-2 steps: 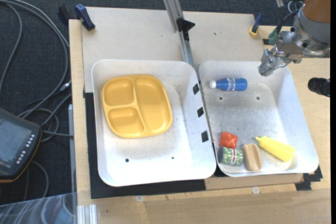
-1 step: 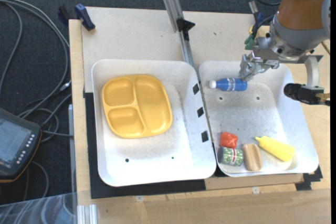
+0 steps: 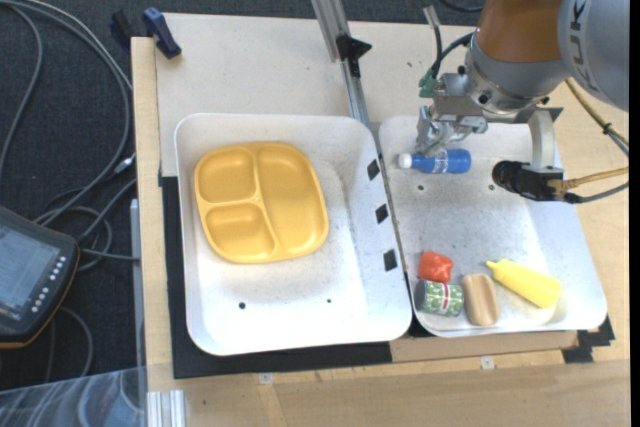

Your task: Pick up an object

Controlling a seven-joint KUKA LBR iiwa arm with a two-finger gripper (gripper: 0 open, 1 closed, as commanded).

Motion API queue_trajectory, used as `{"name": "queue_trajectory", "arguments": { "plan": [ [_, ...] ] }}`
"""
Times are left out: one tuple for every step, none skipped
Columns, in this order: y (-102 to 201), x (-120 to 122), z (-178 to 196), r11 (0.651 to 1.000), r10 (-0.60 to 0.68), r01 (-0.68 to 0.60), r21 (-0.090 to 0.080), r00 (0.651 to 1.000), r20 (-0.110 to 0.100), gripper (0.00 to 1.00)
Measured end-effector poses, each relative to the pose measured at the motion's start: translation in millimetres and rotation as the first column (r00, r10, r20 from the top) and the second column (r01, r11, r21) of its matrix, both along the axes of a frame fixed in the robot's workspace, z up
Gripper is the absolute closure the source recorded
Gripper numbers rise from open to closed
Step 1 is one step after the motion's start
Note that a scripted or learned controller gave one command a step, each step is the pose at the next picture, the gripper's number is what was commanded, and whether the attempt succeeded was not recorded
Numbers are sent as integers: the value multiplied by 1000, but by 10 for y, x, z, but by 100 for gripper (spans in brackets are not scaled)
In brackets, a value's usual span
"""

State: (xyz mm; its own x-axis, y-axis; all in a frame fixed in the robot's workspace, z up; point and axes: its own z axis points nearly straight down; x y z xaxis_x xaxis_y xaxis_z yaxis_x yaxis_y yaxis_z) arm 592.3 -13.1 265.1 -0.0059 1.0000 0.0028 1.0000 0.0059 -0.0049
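The small blue plastic bottle with a white cap (image 3: 437, 161) lies on its side near the far wall of the right-hand shallow white bin (image 3: 560, 245), cap pointing toward the divide between the two bins. The grey two-finger gripper (image 3: 437, 137) sits right over the bottle, fingertips at its upper flank — whether they are spread or pinched I cannot tell from here.

The bottle looks light, smooth and round, so I would expect it to roll or squirt sideways; a grip across the middle of the barrel, square to its length, seems safest.

Toward the near edge from the bottle sit a small red rounded toy (image 3: 435, 265), a green patterned can-like piece (image 3: 440, 297), a tan hot-dog bun shape (image 3: 481, 299) and a glossy yellow plastic squeeze-bottle shape (image 3: 524, 282) — all close together, well apart from the bottle. Off to the bottle's other side, in the left bin (image 3: 200, 315), rests a stiff yellow three-compartment plastic tray (image 3: 261, 201).
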Motion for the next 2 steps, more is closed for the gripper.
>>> {"name": "queue_trajectory", "arguments": {
  "plan": [
    [557, 35, 14, 1000, 1, -1, -1, 1000, 6, 100],
    [1080, 124, -218, 1000, 0, 0, -1, 1000, 2, 100]
  ]
}}
